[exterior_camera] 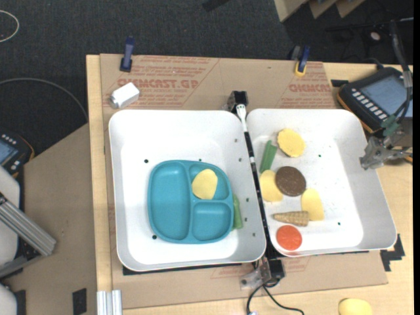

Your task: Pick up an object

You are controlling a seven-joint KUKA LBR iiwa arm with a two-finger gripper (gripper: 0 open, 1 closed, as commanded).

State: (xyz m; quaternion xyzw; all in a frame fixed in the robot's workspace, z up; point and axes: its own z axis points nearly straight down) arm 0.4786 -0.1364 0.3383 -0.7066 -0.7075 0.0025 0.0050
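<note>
Brown disc (290,181), yellow pieces (270,186) touching

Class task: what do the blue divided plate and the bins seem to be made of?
Blue divided plate: likely moulded plastic, one even colour, smooth, with a soft sheen. Left bin and right bin: probably thin white plastic, judging by the rounded corners and glossy walls; not certain.

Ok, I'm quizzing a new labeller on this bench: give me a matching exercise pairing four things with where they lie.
Things:
1. blue divided tray
2. brown disc
3. orange-red round piece
4. small white block

Places:
A. on the board behind the left bin
B. near the right bin's front edge
C. in the left bin
D. middle of the right bin

Pairs: 1-C, 2-D, 3-B, 4-A
</note>
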